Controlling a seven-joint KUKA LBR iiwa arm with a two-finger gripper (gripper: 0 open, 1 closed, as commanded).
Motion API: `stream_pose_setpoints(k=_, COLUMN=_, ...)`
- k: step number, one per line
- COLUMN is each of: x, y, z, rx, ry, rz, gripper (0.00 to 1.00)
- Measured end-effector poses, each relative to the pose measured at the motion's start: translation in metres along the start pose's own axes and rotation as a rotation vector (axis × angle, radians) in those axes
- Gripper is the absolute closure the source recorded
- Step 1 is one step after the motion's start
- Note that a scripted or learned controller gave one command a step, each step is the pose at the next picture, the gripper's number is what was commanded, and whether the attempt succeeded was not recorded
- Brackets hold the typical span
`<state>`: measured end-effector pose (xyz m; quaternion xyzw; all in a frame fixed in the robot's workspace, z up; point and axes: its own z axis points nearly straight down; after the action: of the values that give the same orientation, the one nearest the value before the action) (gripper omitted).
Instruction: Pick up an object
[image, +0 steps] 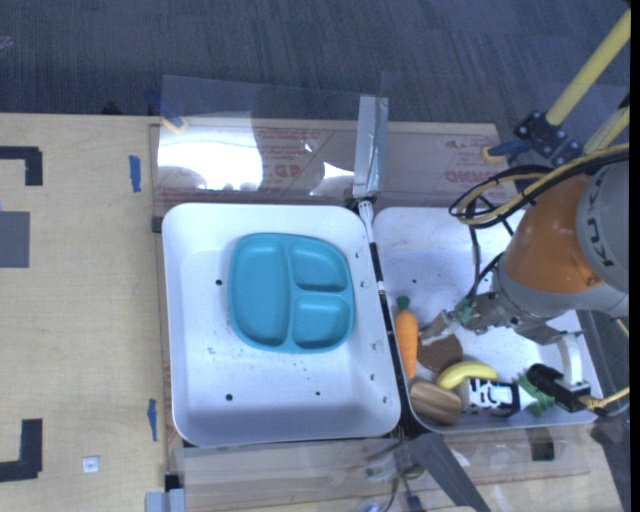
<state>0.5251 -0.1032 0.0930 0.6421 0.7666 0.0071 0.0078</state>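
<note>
Bins lie side by side. The right bin (425, 240) has the gripper (460, 318) low inside it, and whether it is clenched or released cannot be told. A brown block (440, 353) lies just below the gripper, nearest to it. An orange carrot (406, 340) lies a little to its left, against the bin's wall. A banana (466, 374) and a round wooden piece (436, 401) lie further below. A white-and-black item (492, 396) beside the banana is too small to make out. The left bin (190, 330), well to the gripper's left, holds a blue divided plate (292, 292). The arm hides the right bin's far side.
</note>
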Motion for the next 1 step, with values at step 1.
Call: stream_pose_setpoints(k=1, x=-0.0003, y=0.0009, z=-0.0101, rx=-0.003, ry=-0.001, rz=0.001, gripper=1.0)
